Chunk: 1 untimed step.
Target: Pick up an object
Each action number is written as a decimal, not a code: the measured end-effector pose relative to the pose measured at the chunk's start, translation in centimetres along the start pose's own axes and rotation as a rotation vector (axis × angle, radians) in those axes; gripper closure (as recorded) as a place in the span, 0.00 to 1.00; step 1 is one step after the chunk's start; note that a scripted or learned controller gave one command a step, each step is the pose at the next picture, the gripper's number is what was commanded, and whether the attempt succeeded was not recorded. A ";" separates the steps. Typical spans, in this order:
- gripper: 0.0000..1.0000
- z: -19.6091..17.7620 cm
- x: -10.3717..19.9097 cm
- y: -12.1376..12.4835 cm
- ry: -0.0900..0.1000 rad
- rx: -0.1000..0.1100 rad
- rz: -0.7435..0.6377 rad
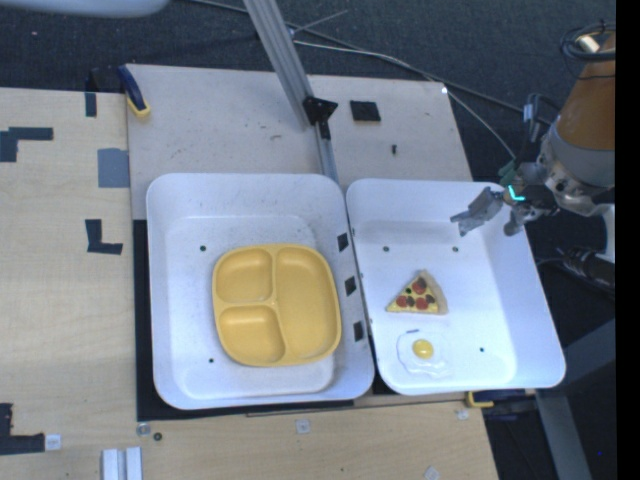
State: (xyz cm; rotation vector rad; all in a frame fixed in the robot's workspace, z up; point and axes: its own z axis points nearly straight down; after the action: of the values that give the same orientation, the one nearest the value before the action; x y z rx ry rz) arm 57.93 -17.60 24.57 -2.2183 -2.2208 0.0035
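You had the gripper (492, 215) parked over the upper right edge of the right bin (520, 298), near its far corner. Its two fingers (476, 211) were spread apart with nothing between them, so no grasp. The arm came in from the right, with its orange band (592, 108) visible above the wrist.

Your candidates were both in the right bin. The toy pizza slice (418, 295) lay flat near the bin's middle, point toward the far side. The toy fried egg (421, 352) lay flat just beside it on the near side, not touching as far as I could tell. Both sat well apart from the gripper, down and left of it.

Your left bin (170, 268) held a yellow divided plate (276, 304), three compartments, lying flat toward the near side. A slanted metal bar (275, 38) ran down to where the two bins met.
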 end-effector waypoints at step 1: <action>0.00 -0.1 0.0 0.1 -0.001 -0.002 0.000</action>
State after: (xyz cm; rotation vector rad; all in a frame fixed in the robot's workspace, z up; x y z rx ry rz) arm 57.99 -17.60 24.66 -2.2195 -2.2227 0.0016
